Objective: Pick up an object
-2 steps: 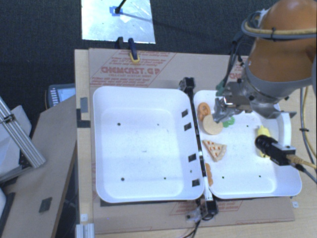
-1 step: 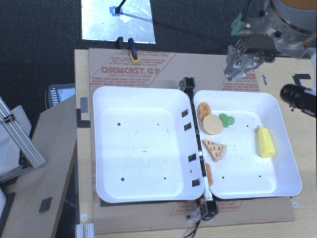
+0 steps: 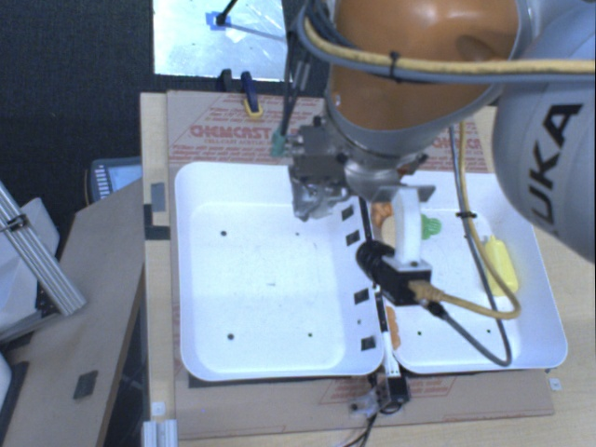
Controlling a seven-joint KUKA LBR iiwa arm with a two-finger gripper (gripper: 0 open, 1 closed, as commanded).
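I see the left bin (image 3: 251, 287) and the right bin (image 3: 521, 343) touching side by side on the worktop (image 3: 112, 250). Against the right bin's divider edge, the arm (image 3: 419, 54) hangs; a banana-shaped object (image 3: 501, 264) lies in that bin, right of the arm.

The bins (image 3: 261, 343) look like smooth white plastic. The arm's orange band (image 3: 419, 26) is shiny. The board (image 3: 233, 128) looks like matt cardboard.

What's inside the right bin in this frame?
In the right bin: a yellow object near its right side, a green object, and orange pieces by the divider. The arm and end effector cover the bin's upper part.
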